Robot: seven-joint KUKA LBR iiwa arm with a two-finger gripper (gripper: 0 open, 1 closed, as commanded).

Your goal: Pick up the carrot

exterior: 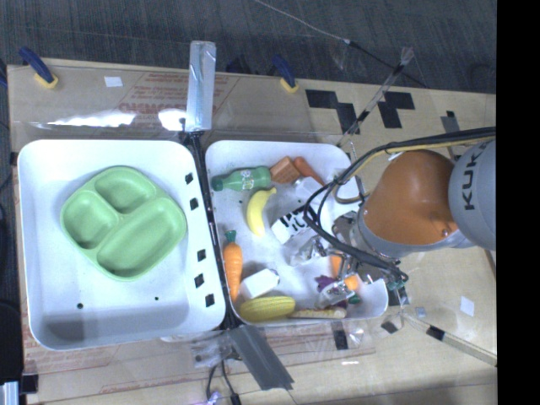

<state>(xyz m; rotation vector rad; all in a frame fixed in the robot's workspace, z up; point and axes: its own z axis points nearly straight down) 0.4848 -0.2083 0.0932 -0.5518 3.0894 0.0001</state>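
Orange plastic carrot with a green leafy top (233, 260) is lying in the right-hand shallow white bin (253, 147), hugging that bin's left wall, its green end pointing toward the far side of the bench and its tip pointing toward the near side. Nothing is gripping it; it is sitting free on the bin floor.

Just beside its tip, a small white block (259, 283) is resting at a tilt, and below that a yellow corn cob (266, 308) is lying along the near wall. Up past the carrot's leaves, a yellow banana (257, 210) is lying curved, with a green plastic bottle (245, 179) stretched on its side just beyond it. A brownish-orange block (292, 170) is sitting by the far wall, next to the bottle's base. A white packet with black print (291, 218) is lying just right of the banana.

Over on the right side of that same bin, the grey arm with its orange band (413, 201) is reaching in, and the two-finger gripper (336, 262) is hanging low among crinkled clear wrapping and a small purple item (326, 286), well apart from the carrot. Whether the gripper is open or closed, I cannot tell, as cables and clutter are covering it.

Across the divider, the left-hand white bin (34, 154) is bearing a pale green divided plate (124, 220)
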